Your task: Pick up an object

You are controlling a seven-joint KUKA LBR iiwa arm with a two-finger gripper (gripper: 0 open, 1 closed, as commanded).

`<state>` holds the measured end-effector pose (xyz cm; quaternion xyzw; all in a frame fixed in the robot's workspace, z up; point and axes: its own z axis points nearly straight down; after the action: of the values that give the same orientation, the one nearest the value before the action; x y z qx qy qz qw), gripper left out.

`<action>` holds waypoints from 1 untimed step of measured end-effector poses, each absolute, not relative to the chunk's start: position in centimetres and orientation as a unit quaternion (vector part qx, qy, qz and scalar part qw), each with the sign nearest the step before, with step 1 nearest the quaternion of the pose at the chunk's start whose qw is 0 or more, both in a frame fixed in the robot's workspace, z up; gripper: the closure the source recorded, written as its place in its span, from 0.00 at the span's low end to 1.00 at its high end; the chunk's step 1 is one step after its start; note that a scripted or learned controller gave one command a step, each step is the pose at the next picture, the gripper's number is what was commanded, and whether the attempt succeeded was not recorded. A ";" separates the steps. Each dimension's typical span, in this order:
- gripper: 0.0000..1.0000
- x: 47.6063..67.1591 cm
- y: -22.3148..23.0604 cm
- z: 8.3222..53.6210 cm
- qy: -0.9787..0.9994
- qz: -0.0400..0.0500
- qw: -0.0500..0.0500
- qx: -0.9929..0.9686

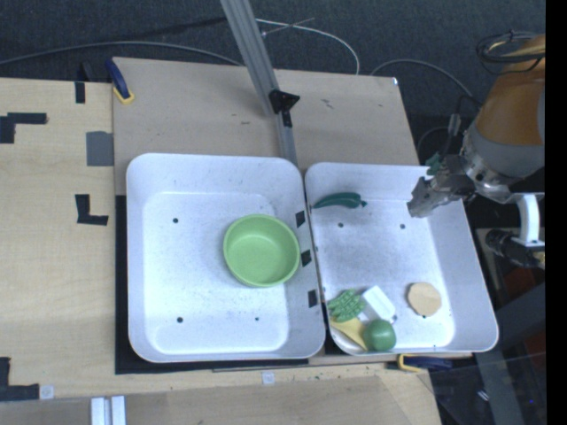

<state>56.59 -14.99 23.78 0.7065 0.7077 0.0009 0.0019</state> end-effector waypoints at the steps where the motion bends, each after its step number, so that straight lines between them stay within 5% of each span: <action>1: 1.00 55.8 -9.7 24.6 0.709 0.000 -0.001 0.705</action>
<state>55.78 -9.70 24.64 0.7048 0.7094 0.0005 -0.0010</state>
